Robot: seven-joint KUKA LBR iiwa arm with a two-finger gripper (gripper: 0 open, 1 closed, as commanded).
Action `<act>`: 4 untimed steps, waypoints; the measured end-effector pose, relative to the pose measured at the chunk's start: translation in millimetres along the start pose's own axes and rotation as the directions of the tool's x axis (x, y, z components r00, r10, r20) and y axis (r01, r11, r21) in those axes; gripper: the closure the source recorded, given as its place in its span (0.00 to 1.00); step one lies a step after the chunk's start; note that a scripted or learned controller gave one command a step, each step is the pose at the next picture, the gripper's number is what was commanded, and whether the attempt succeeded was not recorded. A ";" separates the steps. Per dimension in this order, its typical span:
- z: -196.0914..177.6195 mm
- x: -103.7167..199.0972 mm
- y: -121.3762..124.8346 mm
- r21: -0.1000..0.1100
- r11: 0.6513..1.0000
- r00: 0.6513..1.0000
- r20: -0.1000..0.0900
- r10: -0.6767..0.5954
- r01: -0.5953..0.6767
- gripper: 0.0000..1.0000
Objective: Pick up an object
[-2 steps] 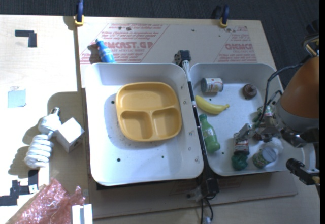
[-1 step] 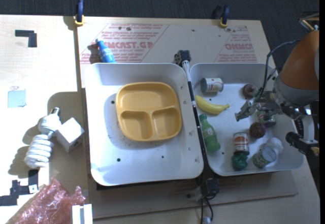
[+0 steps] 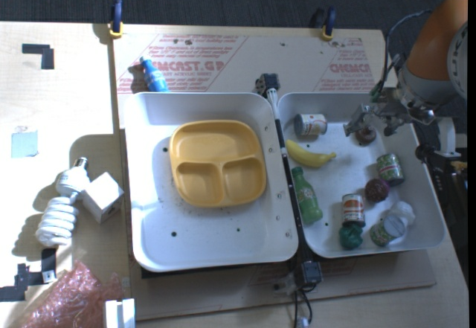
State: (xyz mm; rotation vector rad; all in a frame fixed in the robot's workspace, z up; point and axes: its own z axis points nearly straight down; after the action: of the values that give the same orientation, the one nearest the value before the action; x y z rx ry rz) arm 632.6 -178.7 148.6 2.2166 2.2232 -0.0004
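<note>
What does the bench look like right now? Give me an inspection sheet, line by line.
Surface: two white bins side by side, left bin and right bin, on a board.
Job's things: in the right bin, a banana, a green bottle, a lying can, a green can, a red can, a dark ball.
Clutter: a yellow divided plate in the left bin; a light bulb on the table at left.
Grippers: gripper over the right bin's far edge, fingers unclear.
Cables: a cable at the board's near edge.
Surroundings: blue clamps on the board's far edge.
</note>
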 end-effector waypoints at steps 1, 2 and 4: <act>34.6 71.1 -58.8 0.002 1.000 1.000 -0.001 0.002 -0.002 0.00; -25.2 10.0 -11.0 0.000 1.000 1.000 0.000 0.002 -0.002 0.00; -14.9 10.2 26.8 0.000 1.000 1.000 0.000 0.000 0.000 0.00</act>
State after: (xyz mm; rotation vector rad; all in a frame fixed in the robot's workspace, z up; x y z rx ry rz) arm 659.3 -168.3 163.5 2.2167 2.2231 -0.0002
